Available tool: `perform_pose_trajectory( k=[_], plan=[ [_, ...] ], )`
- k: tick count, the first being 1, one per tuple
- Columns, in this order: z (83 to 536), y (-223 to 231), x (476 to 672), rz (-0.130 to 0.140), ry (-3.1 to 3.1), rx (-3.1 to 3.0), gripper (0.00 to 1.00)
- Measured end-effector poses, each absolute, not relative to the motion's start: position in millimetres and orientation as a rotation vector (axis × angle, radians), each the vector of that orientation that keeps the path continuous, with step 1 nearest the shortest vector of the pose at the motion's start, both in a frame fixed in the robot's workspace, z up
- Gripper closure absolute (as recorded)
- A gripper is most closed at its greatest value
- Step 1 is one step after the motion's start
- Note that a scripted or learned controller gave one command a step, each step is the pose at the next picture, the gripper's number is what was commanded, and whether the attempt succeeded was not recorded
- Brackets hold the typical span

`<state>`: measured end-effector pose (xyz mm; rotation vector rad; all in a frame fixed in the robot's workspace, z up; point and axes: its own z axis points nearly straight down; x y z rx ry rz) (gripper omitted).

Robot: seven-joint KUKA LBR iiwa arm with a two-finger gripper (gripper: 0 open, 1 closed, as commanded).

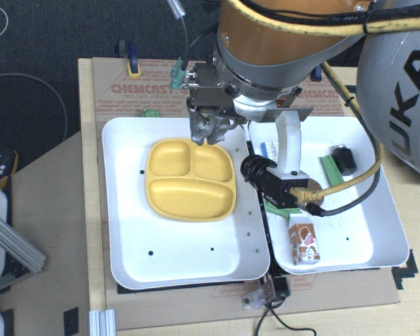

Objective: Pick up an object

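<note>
A yellow divided plate (191,180) lies in the left bin (126,208), toward its far half. My gripper (207,130) hangs from the big orange-banded wrist, right over the plate's far rim near the bins' shared wall. A red-brown and white small can (304,242) lies in the right bin (378,236) near its front. A green flat piece (330,169) with a black object (345,159) beside it sits at that bin's right side. A white and blue packet (269,149) is partly hidden behind the arm's gear.
A black fitting (269,179) with a yellow hose (350,180) hangs from the arm over the right bin's left part, beside a white bracket (288,145). Both bins rest on a cardboard sheet (98,117). Clamps and cables lie along the far edge.
</note>
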<state>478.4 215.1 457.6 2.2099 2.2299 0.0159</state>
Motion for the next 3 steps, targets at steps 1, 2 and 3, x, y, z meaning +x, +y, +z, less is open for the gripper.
perform_pose_trajectory(
  k=[1,2,3],
  plan=[
    [390.5,192.1,478.6,-0.012,2.22,2.227,1.0],
    [421.2,162.4,479.9,0.007,2.216,2.223,1.0],
    [430.2,164.7,479.9,0.006,2.221,2.217,1.0]
  ],
)
